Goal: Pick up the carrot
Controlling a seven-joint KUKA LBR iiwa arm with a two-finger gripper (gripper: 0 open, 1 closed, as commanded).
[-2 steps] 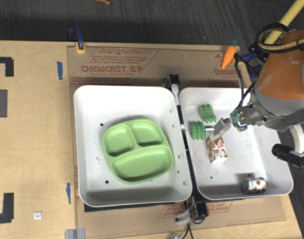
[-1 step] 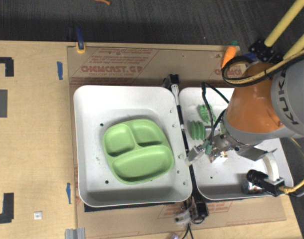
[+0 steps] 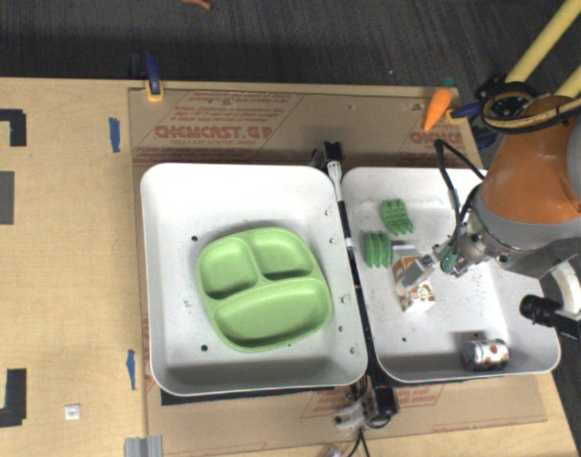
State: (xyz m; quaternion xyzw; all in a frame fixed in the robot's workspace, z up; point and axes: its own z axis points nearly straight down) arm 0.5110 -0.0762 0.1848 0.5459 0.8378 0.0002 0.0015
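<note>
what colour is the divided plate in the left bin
Light green, a single plain shade across all three sections of the divided plate; it shows in the camera view, lying in the left bin.

— What is the arm made of, by the look of it?
— The orange band [image 3: 529, 184] looks like smooth plastic with a soft sheen, and the grey shell below it is matt. The gripper [image 3: 450, 260] looks like dull metal with teal parts.
— And the bin under it?
— The right bin [image 3: 519, 341] is white plastic, smooth and slightly glossy. Just left of the gripper lies a crinkled packet [image 3: 414, 282], shiny like foil or film. Below it, a small can [image 3: 485, 352] looks like bright metal.
— Further left?
— A green divided plate [image 3: 264, 287], matt plastic, in the left bin [image 3: 167, 255]. The bench [image 3: 62, 255] looks like bare, matt wood board.
</note>
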